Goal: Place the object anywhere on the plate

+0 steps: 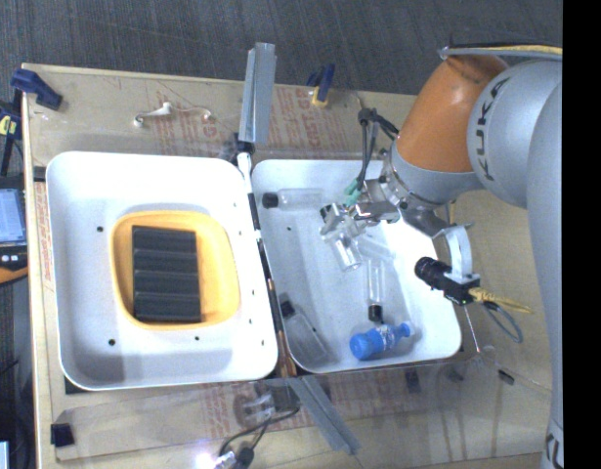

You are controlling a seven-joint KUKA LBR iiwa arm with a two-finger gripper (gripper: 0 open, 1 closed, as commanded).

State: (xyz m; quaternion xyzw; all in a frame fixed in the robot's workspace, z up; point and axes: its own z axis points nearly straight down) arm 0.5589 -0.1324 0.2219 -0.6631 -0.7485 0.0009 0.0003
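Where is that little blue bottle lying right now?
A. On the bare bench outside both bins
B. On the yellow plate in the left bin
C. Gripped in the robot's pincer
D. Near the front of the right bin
D. The blue bottle lies on the floor of the right bin near its front edge, apart from the pincer above it and far from the yellow plate in the left bin.

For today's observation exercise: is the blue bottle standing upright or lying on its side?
On its side. The blue bottle lies flat on the floor of the right bin, near the front wall, cap pointing right.
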